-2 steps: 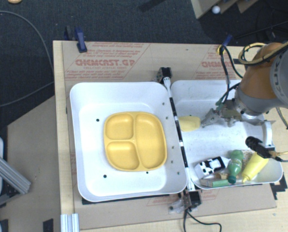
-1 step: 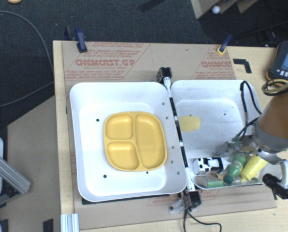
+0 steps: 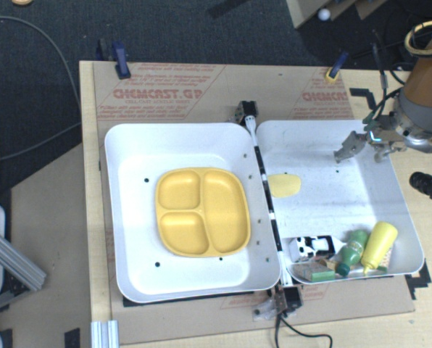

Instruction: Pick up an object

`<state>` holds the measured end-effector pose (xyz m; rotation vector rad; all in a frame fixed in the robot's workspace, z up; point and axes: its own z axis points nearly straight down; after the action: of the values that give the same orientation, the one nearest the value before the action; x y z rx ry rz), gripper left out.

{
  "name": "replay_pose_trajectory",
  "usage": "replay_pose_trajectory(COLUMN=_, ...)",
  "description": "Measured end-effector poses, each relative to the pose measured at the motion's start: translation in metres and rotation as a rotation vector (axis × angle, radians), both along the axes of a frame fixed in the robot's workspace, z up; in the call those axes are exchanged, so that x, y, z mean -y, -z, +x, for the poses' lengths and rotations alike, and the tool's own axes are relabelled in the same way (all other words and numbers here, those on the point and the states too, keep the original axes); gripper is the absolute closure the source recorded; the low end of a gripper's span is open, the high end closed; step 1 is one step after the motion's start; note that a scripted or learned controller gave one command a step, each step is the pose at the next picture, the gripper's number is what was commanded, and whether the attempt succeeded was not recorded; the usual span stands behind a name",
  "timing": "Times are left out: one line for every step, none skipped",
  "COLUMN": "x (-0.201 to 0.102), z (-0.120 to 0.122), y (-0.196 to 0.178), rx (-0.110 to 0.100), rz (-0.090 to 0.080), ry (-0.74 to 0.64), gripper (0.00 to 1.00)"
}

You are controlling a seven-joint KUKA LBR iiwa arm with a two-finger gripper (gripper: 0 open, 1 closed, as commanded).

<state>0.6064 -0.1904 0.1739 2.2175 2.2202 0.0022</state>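
My gripper (image 3: pixel 363 151) hangs over the far right part of the right bin (image 3: pixel 325 133), open, with nothing between its fingers. Below it the bin floor is bare. A flat pale yellow piece (image 3: pixel 284 185) lies by the bin's left wall. In the near corner several small things crowd together: a black and white toy (image 3: pixel 312 247), a green bottle (image 3: pixel 351 250), a yellow bottle (image 3: pixel 378 244) and a flat green and red item (image 3: pixel 320 272). All of them lie well apart from the gripper.
The left bin (image 3: pixel 129 158) holds a yellow divided plate (image 3: pixel 202 212). A black divider strip (image 3: pixel 262 176) runs between the two bins. The grey arm with its orange band (image 3: pixel 421 85) comes in from the right edge.
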Motion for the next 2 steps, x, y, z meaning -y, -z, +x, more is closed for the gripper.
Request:
replay_pose_trajectory(x=-0.105, z=-0.051, y=-0.011, rx=-0.006, rz=0.004, ry=-0.001, gripper=0.0)
replay_pose_trajectory(x=-0.093, z=-0.058, y=0.09, rx=-0.004, rz=0.002, ry=0.001, gripper=0.0)
